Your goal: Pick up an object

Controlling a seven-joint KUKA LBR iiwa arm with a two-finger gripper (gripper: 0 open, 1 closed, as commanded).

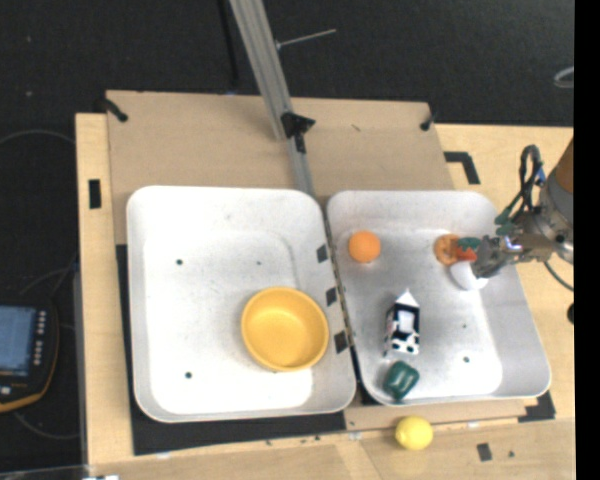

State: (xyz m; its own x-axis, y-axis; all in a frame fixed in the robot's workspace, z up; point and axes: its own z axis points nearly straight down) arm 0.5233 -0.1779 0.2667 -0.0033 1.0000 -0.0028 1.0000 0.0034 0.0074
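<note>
Seen from above, a tan bench (pixel 210 138) carries two shallow white bins side by side on a dark floor. A yellow bowl (pixel 285 328) is set in the left bin (pixel 180 238). Scattered across the right bin (pixel 510 358) are an orange ball (pixel 364 247), a black-and-white carton (pixel 403 328) and a green piece (pixel 400 378). A yellow lemon (pixel 413 433) lies outside, on the bench. The gripper (pixel 483 256) is lowered at the right bin's far right onto a small orange-and-white toy (pixel 454 252), apparently for a pick; how wide it stands, and whether anything is held, cannot be told

Even, bright overhead light whitens both bins (pixel 230 268) almost to glare, shadows beside them faint, the whole picture slightly soft.
</note>
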